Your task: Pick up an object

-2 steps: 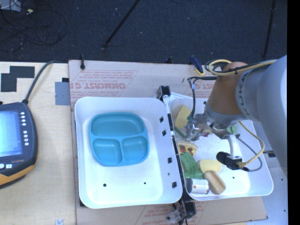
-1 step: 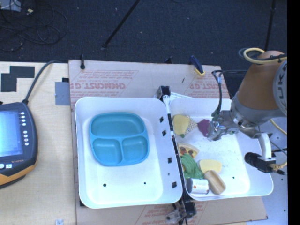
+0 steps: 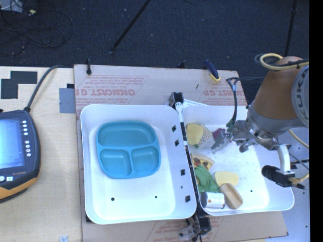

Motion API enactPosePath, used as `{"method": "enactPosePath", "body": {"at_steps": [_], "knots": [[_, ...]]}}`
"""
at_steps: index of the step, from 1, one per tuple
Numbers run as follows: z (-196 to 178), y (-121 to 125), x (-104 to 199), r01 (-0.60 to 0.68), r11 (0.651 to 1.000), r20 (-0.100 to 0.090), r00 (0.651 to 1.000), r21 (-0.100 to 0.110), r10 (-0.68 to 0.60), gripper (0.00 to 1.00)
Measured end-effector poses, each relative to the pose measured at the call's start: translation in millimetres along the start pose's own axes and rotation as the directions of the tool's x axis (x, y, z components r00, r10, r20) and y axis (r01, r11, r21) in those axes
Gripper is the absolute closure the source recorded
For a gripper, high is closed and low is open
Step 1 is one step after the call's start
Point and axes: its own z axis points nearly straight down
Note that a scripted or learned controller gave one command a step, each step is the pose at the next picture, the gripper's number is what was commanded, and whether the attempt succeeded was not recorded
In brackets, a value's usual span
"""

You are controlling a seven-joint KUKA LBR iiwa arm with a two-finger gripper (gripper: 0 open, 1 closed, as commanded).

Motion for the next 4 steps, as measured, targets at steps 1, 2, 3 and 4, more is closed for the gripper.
{"method": "enactPosePath", "body": {"at_steps": [1, 2, 3, 4], "knots": [[112.3, 53.9, -47.0, 0.001, 1.000, -0.002, 1.000, 0.003, -0.001, 0.00], [107.1, 98.6, -16.6, 0.004, 1.000, 0.001, 1.000, -0.002, -0.004, 0.00], [97.8, 97.9, -16.3, 0.006, 1.000, -0.001, 1.000, 0.001, -0.006, 1.00], [98.1, 97.8, -16.4, 0.007, 1.000, 0.000, 1.000, 0.002, -0.007, 0.00]]}}
